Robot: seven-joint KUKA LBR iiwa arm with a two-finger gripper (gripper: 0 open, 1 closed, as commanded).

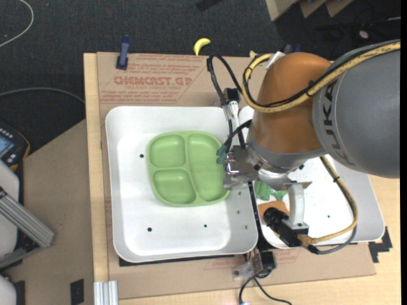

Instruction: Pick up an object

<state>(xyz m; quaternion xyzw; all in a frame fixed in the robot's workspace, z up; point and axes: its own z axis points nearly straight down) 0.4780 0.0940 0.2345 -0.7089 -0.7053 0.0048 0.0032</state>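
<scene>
A light green divided plate (187, 168) lies flat in the left bin (127, 170), towards its right side. My gripper (243, 170) hangs under the orange-banded wrist, over the seam between the two bins and right at the plate's right rim. The wrist hides its lower part. In the right bin (364, 216), a bit of a green thing (272, 190) and a small orange thing (278, 206) peek out from under the wrist. Whether the gripper touches the plate cannot be made out.
The arm's grey body covers most of the right bin. A brown cardboard sheet (159, 78) lies under both bins. A blue clip (123, 53) and a yellow piece (201, 44) sit at the board's far edge.
</scene>
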